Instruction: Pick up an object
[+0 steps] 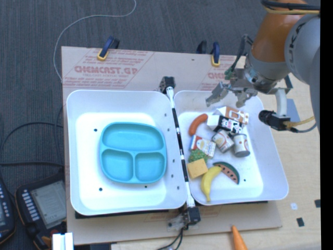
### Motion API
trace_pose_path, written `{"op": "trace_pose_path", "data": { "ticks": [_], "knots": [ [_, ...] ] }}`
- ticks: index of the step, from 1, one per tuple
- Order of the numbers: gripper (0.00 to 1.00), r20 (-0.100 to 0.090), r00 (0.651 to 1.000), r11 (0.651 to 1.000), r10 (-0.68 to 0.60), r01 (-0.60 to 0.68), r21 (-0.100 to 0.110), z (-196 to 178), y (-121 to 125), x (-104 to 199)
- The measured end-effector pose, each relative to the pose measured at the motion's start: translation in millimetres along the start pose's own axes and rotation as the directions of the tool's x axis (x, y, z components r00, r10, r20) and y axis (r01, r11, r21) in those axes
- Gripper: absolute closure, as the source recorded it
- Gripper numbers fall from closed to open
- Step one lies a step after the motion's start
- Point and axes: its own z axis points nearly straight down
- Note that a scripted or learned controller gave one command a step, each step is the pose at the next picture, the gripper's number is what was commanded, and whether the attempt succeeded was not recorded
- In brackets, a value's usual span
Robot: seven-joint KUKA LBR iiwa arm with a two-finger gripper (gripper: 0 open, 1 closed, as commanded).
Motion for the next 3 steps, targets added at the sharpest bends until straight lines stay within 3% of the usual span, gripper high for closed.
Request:
{"op": "trace_pose_path", "data": {
  "ticks": [1,2,3],
  "knots": [
    [0.00,0.009,1.000,1.000,-0.001,0.002,-0.025,109.5,18.1,-30.9],
    [1.00,0.011,1.000,1.000,-0.001,0.001,-0.023,99.6,17.7,-31.9],
    [0.00,0.010,1.000,1.000,-0.001,0.001,-0.023,99.5,17.7,-31.6]
  ]
}}
